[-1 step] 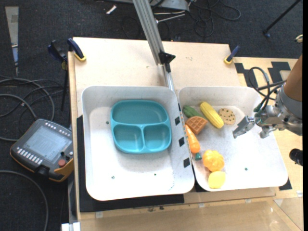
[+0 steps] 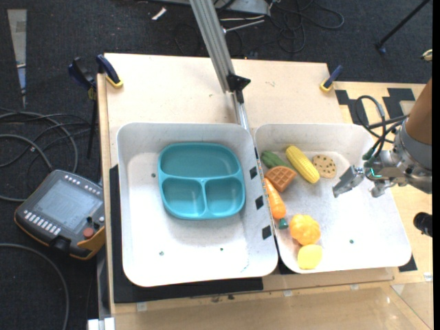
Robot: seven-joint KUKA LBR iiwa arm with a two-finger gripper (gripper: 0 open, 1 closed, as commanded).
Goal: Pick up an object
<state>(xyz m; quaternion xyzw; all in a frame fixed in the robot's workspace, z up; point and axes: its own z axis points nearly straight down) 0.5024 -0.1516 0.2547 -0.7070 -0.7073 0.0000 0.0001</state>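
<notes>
- Two white bins sat side by side; the left bin (image 2: 137, 253) held a teal tray (image 2: 201, 179), the right bin (image 2: 371, 246) held the toy food.
- Gripper (image 2: 359, 181) hung over the right bin's right half, empty; whether its fingers stood apart or closed could not be told.
- Nearest item was the cookie (image 2: 324, 165), just left of and above the gripper, not touching.
- Corn (image 2: 302, 163) lay left of the cookie, long axis slanting from upper left to lower right.
- Waffle (image 2: 280, 178), green piece (image 2: 271, 159) and carrot (image 2: 275, 202) crowded the bin's left wall; the carrot ran roughly top to bottom.
- Orange fruit (image 2: 304, 228) and lemon (image 2: 310, 256) lay lower, well below the gripper.
- Arm (image 2: 419, 150) was cut off at the right edge; the green piece was partly hidden behind the waffle.
</notes>
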